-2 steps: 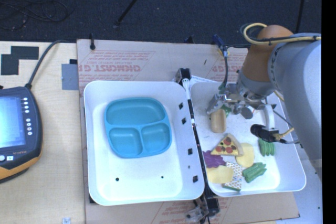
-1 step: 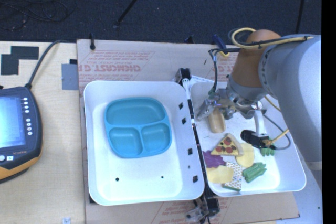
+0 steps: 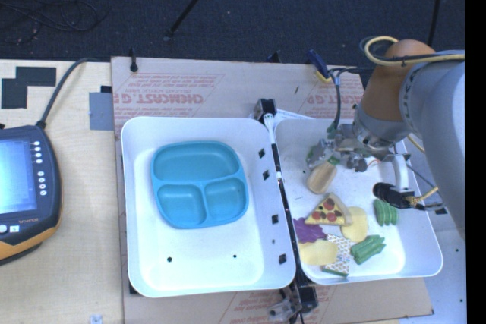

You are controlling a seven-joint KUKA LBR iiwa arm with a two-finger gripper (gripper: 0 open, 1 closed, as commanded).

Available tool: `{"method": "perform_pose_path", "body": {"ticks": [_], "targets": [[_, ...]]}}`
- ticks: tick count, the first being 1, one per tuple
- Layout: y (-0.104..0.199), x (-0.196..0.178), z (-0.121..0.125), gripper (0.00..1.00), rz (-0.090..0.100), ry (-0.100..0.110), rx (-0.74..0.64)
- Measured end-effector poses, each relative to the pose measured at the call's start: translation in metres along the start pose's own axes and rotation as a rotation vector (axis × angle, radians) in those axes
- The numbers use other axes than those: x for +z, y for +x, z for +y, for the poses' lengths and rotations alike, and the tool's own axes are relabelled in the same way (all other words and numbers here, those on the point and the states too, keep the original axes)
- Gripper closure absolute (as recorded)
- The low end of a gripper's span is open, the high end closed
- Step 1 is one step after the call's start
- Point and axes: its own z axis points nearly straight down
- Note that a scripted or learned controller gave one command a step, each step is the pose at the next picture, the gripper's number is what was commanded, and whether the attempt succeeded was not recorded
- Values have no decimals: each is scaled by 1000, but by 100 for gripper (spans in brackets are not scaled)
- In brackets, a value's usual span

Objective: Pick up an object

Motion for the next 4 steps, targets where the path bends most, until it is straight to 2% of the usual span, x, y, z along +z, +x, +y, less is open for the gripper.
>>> {"method": "perform_pose_path", "body": {"ticks": [1, 2, 3, 4], "targets": [[50, 1, -23, 0, 0, 4, 2], [51, 1, -33, 0, 1, 4, 0], [50, -9, -33, 100, 2, 5, 1], [94, -111, -57, 100, 1, 7, 1]]}}
